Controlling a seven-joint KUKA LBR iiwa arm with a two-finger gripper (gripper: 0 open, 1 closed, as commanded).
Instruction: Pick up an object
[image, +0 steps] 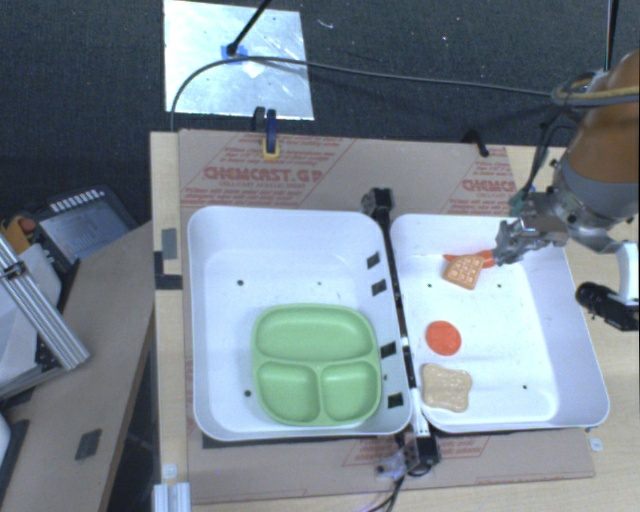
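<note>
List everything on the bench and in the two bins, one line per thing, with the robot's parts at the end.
bins: 2, white, side by side on the bench, left one, right one
divided plate: 1, green, three compartments, near part of the left bin
waffle-like piece: 1, tan with an orange-red bit, far part of the right bin, beside the pincer
round disc: 1, orange, middle of the right bin
toast-shaped piece: 1, beige, near left corner of the right bin
clamp: 1, yellow and dark, far edge of the bench
arm: 1, grey and orange, from the right
pincer: 1, grey, over the right bin's far part
</note>
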